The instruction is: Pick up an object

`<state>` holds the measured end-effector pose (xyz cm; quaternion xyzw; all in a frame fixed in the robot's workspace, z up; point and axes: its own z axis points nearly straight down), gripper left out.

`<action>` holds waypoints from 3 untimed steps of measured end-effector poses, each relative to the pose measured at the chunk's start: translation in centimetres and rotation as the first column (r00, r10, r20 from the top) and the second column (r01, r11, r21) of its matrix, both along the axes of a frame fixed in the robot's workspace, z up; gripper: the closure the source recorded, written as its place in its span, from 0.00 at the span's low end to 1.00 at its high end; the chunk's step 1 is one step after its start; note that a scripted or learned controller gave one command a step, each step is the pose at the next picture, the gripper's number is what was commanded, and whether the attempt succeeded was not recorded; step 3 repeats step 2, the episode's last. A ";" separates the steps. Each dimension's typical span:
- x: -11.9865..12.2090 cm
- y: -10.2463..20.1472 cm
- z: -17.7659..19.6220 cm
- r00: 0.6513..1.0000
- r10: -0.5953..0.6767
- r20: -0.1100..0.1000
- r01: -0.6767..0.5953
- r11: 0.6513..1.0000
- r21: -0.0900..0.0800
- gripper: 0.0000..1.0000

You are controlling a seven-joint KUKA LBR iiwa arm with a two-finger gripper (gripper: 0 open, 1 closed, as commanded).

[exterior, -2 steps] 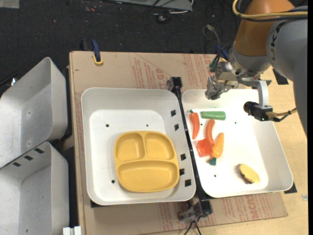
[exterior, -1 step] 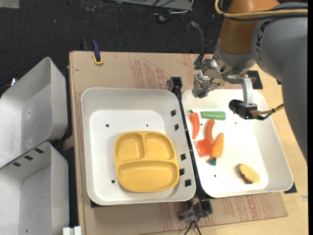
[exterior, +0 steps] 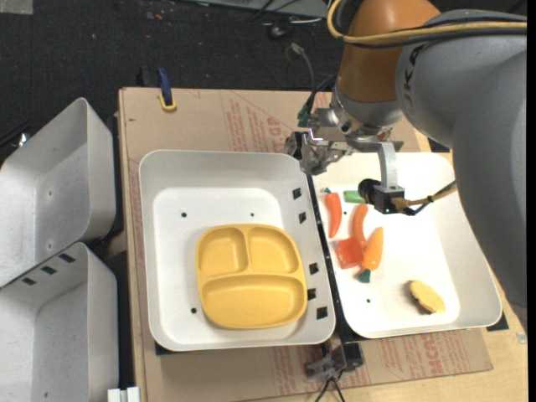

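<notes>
Nearest the lens, at the bottom edge: a black clip (exterior: pixel 335 360) at the front of the counter (exterior: pixel 209 111), right where the two bins meet. Just behind it, left bin (exterior: pixel 159 191), white and shallow, carrying a yellow divided plate (exterior: pixel 249 275) flat on its floor, three compartments facing up. Beside it, touching along the middle seam, right bin (exterior: pixel 469 249), also white. Scattered in that bin: a yellow lump (exterior: pixel 426 296) toward the front right, well apart from a cluster of orange and red pieces close to the seam — a red carrot-like stick (exterior: pixel 333 214), an orange stick (exterior: pixel 359 222), an orange carrot (exterior: pixel 373 249) with a green tip, a red chunk (exterior: pixel 349 252) touching it. Farther back, above the rear of the seam, tool (exterior: pixel 314 152) hanging off the grey arm (exterior: pixel 469 74) with its orange band (exterior: pixel 381 40). Cannot tell whether clenched or released; nothing seen gripped. Spare white bins (exterior: pixel 50 191) off to the left, beside the counter.
</notes>
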<state>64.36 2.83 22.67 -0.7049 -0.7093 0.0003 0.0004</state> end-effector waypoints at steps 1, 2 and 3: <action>-0.3 5.3 1.2 1.000 0.002 0.003 -0.002 1.000 0.001 1.00; -0.2 5.0 1.1 1.000 -0.004 0.002 0.004 1.000 0.000 0.00; -0.2 5.0 1.1 1.000 -0.004 0.002 0.004 1.000 0.000 0.00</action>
